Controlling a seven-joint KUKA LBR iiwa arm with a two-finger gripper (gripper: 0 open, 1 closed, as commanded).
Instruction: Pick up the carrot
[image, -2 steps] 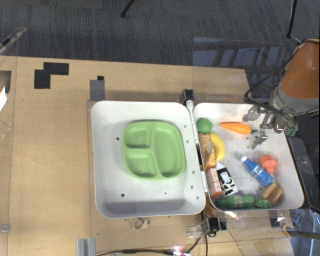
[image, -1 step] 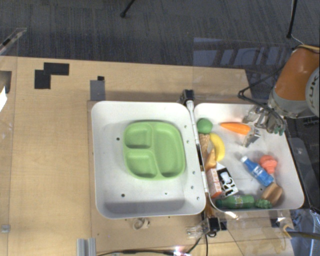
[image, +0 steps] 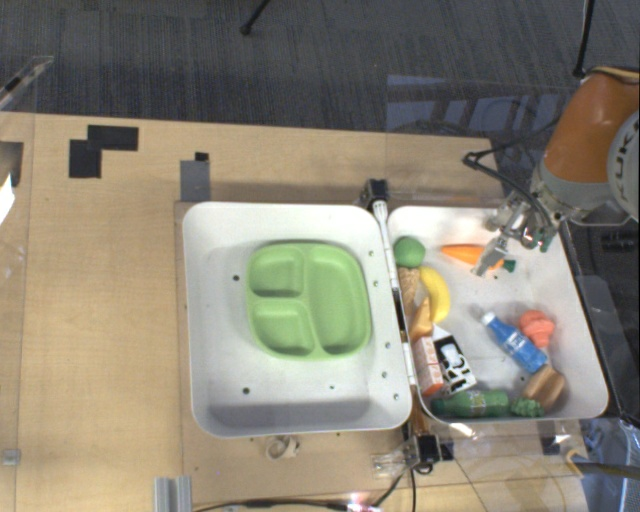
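Note:
The orange carrot (image: 461, 254) lies on its side near the back of the right bin (image: 585, 330), its tip pointing right. My gripper (image: 497, 263) hangs just at the carrot's right tip, reaching in from the upper right. Its fingers look open, and nothing shows between them. The grey arm with its orange band (image: 590, 130) rises behind the bin's back right corner.
A green ball (image: 408, 250) and a banana (image: 436, 293) lie left of the carrot. Farther forward are a blue bottle (image: 515, 341), a red toy (image: 538, 326), a black-and-white box (image: 452, 362) and a green cucumber (image: 470, 403). The left bin (image: 215, 380) holds a green divided plate (image: 305, 300).

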